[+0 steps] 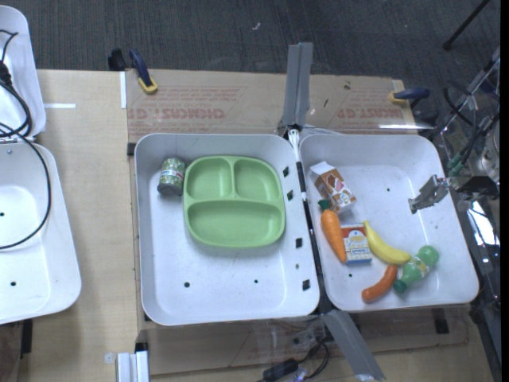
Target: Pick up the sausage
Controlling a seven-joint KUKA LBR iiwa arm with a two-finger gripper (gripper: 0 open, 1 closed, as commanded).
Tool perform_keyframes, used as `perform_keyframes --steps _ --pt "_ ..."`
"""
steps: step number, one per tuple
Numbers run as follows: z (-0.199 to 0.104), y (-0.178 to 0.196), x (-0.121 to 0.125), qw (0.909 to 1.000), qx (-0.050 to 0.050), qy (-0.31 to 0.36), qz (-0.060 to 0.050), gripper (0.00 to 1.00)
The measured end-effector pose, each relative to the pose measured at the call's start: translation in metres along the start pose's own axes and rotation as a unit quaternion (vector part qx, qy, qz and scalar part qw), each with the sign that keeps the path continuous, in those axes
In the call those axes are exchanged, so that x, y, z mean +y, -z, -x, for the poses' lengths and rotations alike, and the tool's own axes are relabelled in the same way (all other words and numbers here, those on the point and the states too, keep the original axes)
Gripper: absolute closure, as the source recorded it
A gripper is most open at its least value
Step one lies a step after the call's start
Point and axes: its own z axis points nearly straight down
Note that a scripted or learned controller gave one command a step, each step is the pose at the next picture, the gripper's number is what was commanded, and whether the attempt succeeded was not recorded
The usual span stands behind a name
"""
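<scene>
Camera view puts the sausage (379,284) at the near edge of the right bin (398,146), with a green bottle (416,267) touching its right end and a banana (386,247) just beyond. My worry: a descent could nudge those neighbours or grab one instead. Farther back, a carrot (333,235) and carton (333,186). The gripper (427,195) hangs above bare floor, holding nothing; I cannot tell how far it is parted.
</scene>
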Motion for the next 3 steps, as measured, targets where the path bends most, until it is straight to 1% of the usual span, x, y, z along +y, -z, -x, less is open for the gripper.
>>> perform_keyframes --steps 1,2,3 --pt "-0.011 -0.153 -0.021 0.9985 0.001 0.054 0.000 0.00" --pt "-0.009 -0.185 -0.021 0.9949 0.001 0.101 0.000 0.00" --pt "-0.008 -0.176 -0.021 0.9951 0.001 0.099 -0.001 1.00"
